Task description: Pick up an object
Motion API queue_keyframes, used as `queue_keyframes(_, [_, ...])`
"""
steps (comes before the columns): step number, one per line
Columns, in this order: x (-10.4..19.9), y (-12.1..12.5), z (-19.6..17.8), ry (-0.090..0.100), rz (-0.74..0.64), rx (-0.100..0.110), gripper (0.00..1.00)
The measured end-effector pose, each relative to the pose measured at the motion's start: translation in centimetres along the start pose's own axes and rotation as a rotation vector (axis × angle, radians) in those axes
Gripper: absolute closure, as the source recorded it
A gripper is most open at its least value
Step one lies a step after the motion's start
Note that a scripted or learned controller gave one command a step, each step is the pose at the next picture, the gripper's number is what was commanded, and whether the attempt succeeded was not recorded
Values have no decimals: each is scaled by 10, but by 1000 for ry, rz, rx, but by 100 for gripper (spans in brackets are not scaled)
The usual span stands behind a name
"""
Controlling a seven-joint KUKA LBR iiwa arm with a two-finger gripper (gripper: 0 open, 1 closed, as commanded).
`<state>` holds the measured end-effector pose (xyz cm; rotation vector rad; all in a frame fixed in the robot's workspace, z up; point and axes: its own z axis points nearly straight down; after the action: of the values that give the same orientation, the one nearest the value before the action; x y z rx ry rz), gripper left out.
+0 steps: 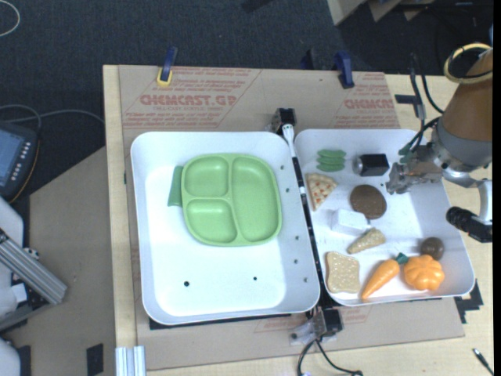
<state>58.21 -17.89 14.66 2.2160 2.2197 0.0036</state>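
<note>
End effector (401, 177) over right bin (462, 245), brown cookie (367, 200) just beside

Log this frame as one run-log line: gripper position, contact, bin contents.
gripper: over right bin, beside black block | contact: none visible | left bin: green plate | right bin: toy food, carrot, pumpkin

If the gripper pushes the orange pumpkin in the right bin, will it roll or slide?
The pumpkin looks round and squat, so it would probably slide or wobble rather than roll far. It touches the carrot, which would likely shift too. Its glossy skin may be slippery.
</note>
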Motion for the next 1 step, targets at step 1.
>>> queue_keyframes(1, [-1, 9, -63, -1, 0, -3, 100])
